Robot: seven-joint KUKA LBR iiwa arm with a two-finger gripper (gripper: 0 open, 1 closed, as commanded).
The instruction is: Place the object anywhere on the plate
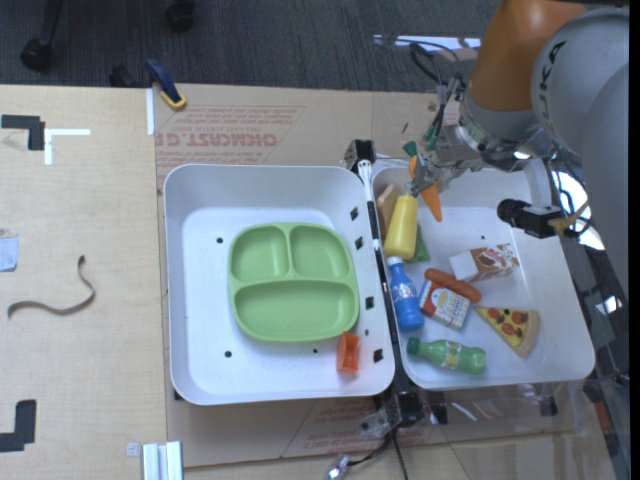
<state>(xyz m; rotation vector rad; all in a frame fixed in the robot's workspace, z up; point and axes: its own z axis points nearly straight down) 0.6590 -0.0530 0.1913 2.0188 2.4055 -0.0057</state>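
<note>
The only print I can read is on the cardboard sheet (240, 133) under the bins: red block lettering, upside down from my view, too blurred to spell out. The small cartons (448, 306) in the right bin carry printed pictures, but I can make out no words on them.

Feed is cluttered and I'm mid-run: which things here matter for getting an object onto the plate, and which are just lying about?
Job:
- green plate, left bin
- end effector, over right bin
- carrot just below it; grip unclear

Lying about:
- yellow bottle
- blue bottle
- green bottle
- pizza slice
- orange piece beside plate
</note>
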